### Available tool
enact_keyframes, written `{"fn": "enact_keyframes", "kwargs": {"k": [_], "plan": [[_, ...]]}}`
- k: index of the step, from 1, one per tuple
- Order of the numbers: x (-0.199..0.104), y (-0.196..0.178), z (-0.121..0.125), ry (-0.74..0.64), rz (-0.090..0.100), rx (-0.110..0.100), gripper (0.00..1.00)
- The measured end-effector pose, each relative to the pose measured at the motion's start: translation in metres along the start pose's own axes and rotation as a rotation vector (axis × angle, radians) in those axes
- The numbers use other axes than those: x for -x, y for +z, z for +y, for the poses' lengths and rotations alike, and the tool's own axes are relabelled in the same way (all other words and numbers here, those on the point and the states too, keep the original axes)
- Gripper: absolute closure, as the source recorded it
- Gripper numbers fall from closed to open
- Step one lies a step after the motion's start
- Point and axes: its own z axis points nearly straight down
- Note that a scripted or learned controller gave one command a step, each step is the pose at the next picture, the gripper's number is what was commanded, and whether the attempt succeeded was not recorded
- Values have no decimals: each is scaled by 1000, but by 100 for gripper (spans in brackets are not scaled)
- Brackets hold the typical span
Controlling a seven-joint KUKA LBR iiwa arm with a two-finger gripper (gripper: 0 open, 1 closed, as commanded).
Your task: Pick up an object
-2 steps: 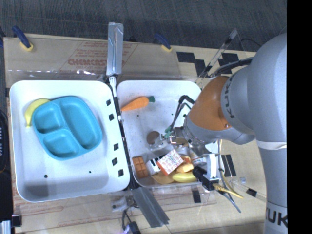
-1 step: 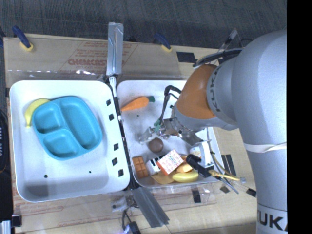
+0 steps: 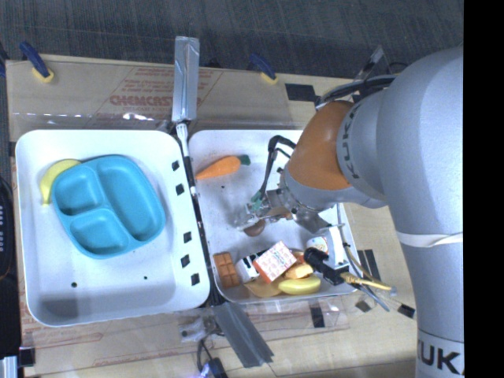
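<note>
My gripper hangs low in the right bin, near the middle of its floor. Just below it lies a small brown object, touching or nearly touching the gripper's tip. An orange carrot lies up and to the left of the gripper, apart from it. Along the bin's near wall are a brown waffle-like block, a red and white packet and a yellow banana. The wrist and arm hide the bin's right side.
The left bin holds a blue divided plate with a yellow piece poking out from under its top left corner. A metal clamp stands at the far edge between the bins.
</note>
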Motion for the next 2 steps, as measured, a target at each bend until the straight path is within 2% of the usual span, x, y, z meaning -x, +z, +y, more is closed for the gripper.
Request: {"fn": "enact_keyframes", "kwargs": {"k": [1, 2], "plan": [[-92, -94, 41, 45, 2, 7, 100], [-94, -91, 28, -309, 0, -1, 100]]}}
